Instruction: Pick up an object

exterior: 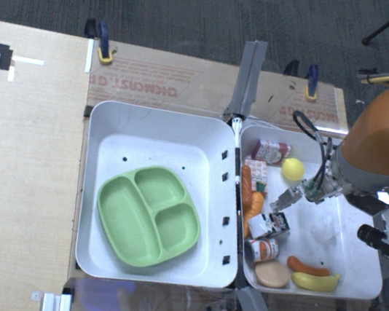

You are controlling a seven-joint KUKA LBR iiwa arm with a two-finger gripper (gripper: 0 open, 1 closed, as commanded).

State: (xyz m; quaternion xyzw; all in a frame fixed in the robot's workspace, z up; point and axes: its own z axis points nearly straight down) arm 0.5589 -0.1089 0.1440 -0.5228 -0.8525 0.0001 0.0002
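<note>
Two shallow white plastic bins are seen side by side on the bench. In the left bin (pixel 109 137) a pale green three-compartment plastic plate (pixel 149 215) lies flat, towards the bin's 7 o'clock corner. The right bin (pixel 352 273) holds the loose items, mostly gathered along its left wall and front edge.

A small round yellow ball (pixel 292 169) is found near the right bin's 12 o'clock edge, with a short red-labelled can (pixel 269 152) lying just beside it at its 10 o'clock. An orange carrot-shaped toy (pixel 252 195) lies along the left wall. At 6 o'clock a second red-and-white can (pixel 263 250) lies on its side, touching a flat tan cookie-like disc (pixel 273 275). A yellow plastic banana (pixel 315 281) rests at the front edge, with a red-orange sausage-shaped toy (pixel 307 267) just above it.

The grey arm with its orange band (pixel 376 130) is reached in from 3 o'clock. The two-finger gripper (pixel 278 213) is lowered near the bin's centre-left, between the carrot toy and the lower can. Its fingers are blurred against a small dark-and-white object beneath them, so whether they are released or clenched cannot be told, and no item can be confirmed between them.
</note>
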